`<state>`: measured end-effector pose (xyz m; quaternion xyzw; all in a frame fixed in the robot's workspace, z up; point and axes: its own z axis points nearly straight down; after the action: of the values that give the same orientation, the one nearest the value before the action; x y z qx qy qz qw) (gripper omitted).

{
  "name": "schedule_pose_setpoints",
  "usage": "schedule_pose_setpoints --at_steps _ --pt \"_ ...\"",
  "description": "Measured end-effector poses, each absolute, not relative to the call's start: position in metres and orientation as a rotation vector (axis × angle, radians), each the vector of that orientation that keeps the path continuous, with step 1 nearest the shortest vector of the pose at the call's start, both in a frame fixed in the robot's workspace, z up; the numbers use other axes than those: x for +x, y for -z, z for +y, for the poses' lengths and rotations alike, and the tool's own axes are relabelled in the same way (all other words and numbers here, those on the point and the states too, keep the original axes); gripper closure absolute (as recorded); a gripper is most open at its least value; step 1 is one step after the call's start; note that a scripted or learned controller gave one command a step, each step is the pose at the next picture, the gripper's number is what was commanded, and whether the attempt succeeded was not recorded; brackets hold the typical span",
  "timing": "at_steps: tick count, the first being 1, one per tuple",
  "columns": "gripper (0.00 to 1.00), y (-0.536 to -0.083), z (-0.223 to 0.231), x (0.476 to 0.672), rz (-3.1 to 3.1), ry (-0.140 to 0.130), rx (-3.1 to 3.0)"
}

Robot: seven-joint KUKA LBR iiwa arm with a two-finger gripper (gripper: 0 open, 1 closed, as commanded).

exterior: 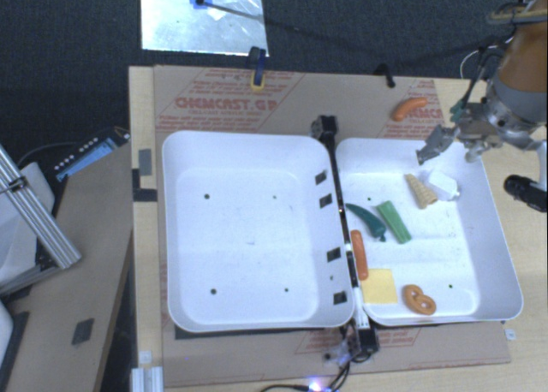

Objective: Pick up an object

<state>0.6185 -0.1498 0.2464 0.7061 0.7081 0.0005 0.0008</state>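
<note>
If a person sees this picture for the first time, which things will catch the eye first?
Probably the small bright items in the right bin: a green piece, a yellow square and an orange pretzel. The gripper hangs open over that bin's far edge, and an orange sausage lies outside on the cardboard.

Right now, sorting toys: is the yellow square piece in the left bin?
No, the yellow square piece lies in the right bin, near its front-left corner.

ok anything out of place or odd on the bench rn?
One thing: an orange sausage-shaped toy lies outside the bins, on the cardboard just beyond the right bin's far edge. Also, every other object sits in that right bin, with the tool above its far corner.
</note>
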Motion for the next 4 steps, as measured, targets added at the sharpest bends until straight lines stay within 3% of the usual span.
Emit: schedule_pose_setpoints --at_steps 1,2,3,4 --pt "1.0 -0.258 -0.15 0.62 2.225 -0.005 2.211" --pt "1.0 -0.356 -0.124 0.643 2.222 -0.014 2.204" --pt "1.0 -0.408 -0.079 0.635 2.228 -0.011 2.207" --pt "1.0 -0.402 -0.042 0.502 2.231 -0.003 2.215"
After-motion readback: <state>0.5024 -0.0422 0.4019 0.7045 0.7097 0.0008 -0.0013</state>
